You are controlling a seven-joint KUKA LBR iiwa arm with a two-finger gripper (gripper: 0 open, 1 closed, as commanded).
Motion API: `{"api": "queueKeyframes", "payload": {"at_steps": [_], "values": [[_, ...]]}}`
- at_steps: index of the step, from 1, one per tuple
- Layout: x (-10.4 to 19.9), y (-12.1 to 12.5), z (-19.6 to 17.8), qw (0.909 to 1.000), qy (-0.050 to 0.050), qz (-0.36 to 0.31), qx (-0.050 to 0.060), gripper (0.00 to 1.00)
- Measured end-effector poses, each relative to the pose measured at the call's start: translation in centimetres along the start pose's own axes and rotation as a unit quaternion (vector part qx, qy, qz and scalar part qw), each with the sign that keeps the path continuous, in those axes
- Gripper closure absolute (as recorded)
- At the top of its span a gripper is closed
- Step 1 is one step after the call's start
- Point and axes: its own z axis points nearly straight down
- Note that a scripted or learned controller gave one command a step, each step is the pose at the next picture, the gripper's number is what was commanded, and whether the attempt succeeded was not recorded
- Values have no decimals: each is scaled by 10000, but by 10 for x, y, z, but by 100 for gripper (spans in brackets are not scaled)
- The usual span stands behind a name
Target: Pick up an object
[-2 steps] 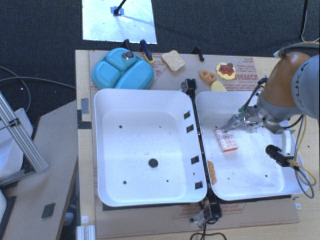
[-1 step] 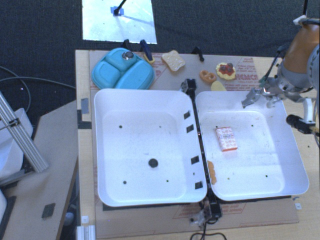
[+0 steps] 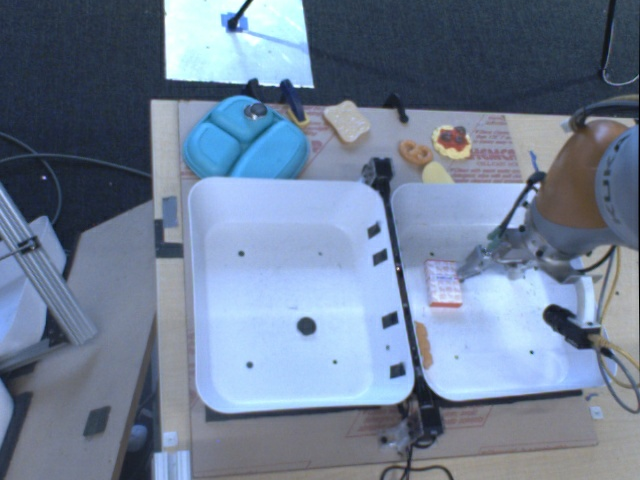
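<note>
— What is seen on the bench?

— Two shallow white bins are set side by side at the centre of the frame. The left bin [image 3: 290, 298] is marked by a small dark round thing [image 3: 306, 325] near its middle. In the right bin [image 3: 500, 368], a small box [image 3: 443, 283] with red and white print is laid flat toward the upper left of the bin floor, and a thin orange strip [image 3: 423, 345] is seen by the bin's left wall, lower down.

— And the arm?

— The grey arm with its orange band [image 3: 580, 183] is seen reaching in from the right edge of the frame. The gripper [image 3: 470, 266] is lowered over the right bin, just beside the box's right edge. The fingers are seen pointing toward the box, but whether they are spread or closed cannot be told from this angle, and the box is not seen between them.

— What is placed behind the bins?

— A blue divided tray [image 3: 245, 140] is laid at the upper left of the bench. To its right, a slice of toy bread [image 3: 347, 121], a pretzel [image 3: 414, 151], a small tart with red topping [image 3: 452, 141] and a yellow piece [image 3: 436, 174] are lined up along the back edge. A pale square sheet [image 3: 235, 28] is spread on the dark floor at the top of the frame.
</note>
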Motion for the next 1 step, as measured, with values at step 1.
{"api": "queueKeyframes", "payload": {"at_steps": [1], "values": [[4, 69, -63, 10000, -5, -27, -37, 0]]}}
